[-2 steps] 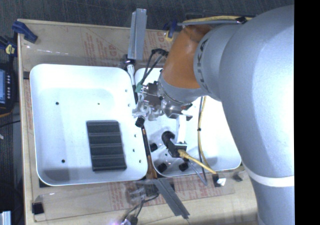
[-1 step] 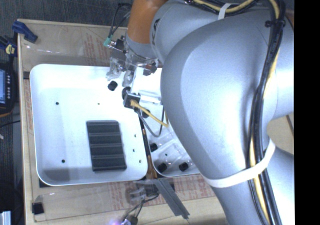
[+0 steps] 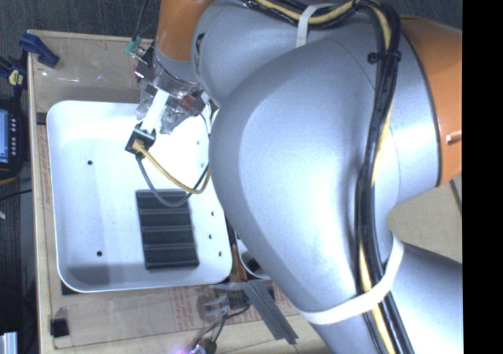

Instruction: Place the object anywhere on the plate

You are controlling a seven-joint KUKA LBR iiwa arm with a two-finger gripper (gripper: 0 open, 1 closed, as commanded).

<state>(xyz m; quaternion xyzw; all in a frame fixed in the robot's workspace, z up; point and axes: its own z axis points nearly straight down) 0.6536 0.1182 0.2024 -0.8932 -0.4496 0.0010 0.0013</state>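
A black ribbed rectangular block (image 3: 167, 228) lies flat in the near part of the left white bin (image 3: 71, 187). My gripper (image 3: 167, 115) hangs over the far right part of that bin, well above and beyond the block, not touching it. Nothing is visible in its grasp. The arm's large grey body (image 3: 314, 171) covers the whole right side of the view and hides what lies beneath it.
A blue clamp (image 3: 38, 47) sits on the bench's far left corner. A dark device (image 3: 8, 136) stands at the left edge. A pale rounded edge (image 3: 250, 264) peeks out under the arm beside the bin's near right corner. Metal brackets (image 3: 236, 305) lie at the bench's front.
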